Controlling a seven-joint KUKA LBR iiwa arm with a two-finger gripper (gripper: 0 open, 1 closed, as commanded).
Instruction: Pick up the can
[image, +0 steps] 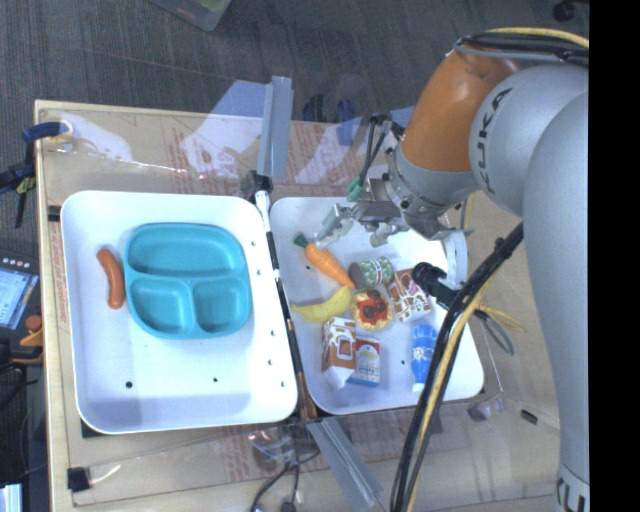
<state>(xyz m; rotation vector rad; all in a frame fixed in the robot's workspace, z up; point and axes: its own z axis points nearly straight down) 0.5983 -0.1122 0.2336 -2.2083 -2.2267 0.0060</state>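
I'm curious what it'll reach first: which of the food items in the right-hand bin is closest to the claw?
The carrot: its leafy end lies just below the claw, while the banana, can and cartons sit lower.

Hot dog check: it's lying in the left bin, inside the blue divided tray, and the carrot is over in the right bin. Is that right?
Not quite. The hot dog lies in the left bin, but on the bin floor beside the blue divided tray, off its left edge, not inside it. The camera view shows this. The carrot is in the right bin as you said.
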